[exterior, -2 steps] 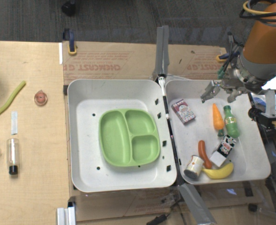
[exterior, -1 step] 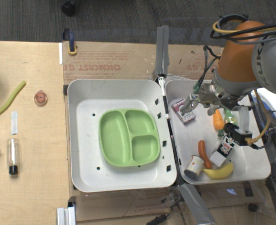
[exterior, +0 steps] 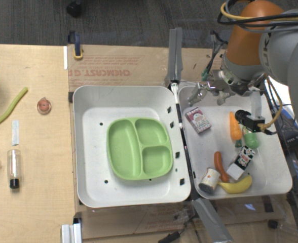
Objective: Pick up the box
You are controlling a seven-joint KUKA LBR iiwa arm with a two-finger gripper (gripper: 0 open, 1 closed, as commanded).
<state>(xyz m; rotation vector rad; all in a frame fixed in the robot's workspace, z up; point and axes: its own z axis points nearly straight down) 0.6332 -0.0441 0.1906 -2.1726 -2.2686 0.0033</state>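
A: What was in the two bins?

B: The left bin (exterior: 83, 151) held a green tray (exterior: 139, 148) with three sections. The right bin (exterior: 275, 156) held a small box (exterior: 198, 120), a carrot (exterior: 234, 127), a sausage (exterior: 219, 160), a banana (exterior: 236, 185), a cup (exterior: 209, 180) lying on its side and a small carton (exterior: 241, 161).

A: How did the box look, and where was it?

B: It was pink and white with a picture on top, lying flat near the upper left corner of the right bin. The gripper (exterior: 225, 90) was above that bin's far edge, apart from the box. I could not tell if it was open.
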